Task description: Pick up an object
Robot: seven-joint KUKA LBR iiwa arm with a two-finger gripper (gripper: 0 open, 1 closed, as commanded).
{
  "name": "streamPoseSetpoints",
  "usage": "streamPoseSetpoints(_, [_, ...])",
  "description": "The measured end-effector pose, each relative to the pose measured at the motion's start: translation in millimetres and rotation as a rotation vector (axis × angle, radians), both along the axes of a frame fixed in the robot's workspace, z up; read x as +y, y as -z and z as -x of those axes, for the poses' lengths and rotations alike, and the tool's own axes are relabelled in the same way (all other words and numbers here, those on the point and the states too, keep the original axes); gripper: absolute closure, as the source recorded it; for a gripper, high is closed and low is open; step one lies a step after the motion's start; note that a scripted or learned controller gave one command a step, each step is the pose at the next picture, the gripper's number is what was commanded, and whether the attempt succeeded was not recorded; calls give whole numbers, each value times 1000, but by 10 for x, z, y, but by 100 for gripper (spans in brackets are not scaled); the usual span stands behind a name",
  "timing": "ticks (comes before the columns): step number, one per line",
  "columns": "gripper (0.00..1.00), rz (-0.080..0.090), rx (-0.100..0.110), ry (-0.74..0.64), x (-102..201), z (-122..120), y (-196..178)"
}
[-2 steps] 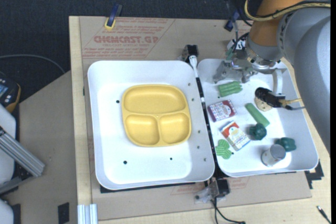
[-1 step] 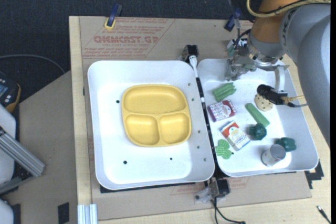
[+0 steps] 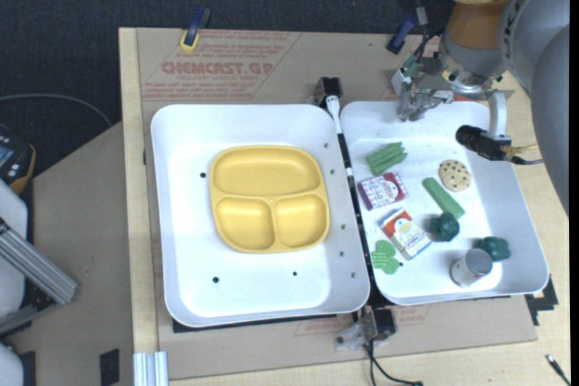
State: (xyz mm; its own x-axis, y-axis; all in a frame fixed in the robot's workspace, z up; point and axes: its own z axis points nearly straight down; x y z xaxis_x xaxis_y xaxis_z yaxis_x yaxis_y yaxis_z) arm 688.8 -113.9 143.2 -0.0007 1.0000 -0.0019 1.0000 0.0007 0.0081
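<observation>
Stock as I read it from my station.

Left bin (image 3: 172, 194): one yellow divided tray (image 3: 269, 196), lying flat at its middle.

Right bin (image 3: 517, 221), items loose and none lifted:
- green ridged piece (image 3: 386, 157), toward the far-left part;
- maroon packet (image 3: 381, 191), just nearer than it;
- red-and-white carton (image 3: 404, 233), tilted, near the bin's middle;
- small bright-green piece (image 3: 386, 257), by the near-left edge;
- speckled cookie (image 3: 454, 175), toward the right;
- long green vegetable (image 3: 442, 207), slanting down to a dark-teal end;
- grey can (image 3: 471, 267), near the near-right corner;
- teal lump (image 3: 494, 248), touching the can.

Claw (image 3: 412, 108): low over the right bin's far edge, well apart from every item. Whether it is apart or together, I cannot tell.
</observation>
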Motion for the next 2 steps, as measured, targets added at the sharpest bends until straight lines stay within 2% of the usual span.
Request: streamPoseSetpoints(2, [100, 0, 0, -1, 88, -3, -850])
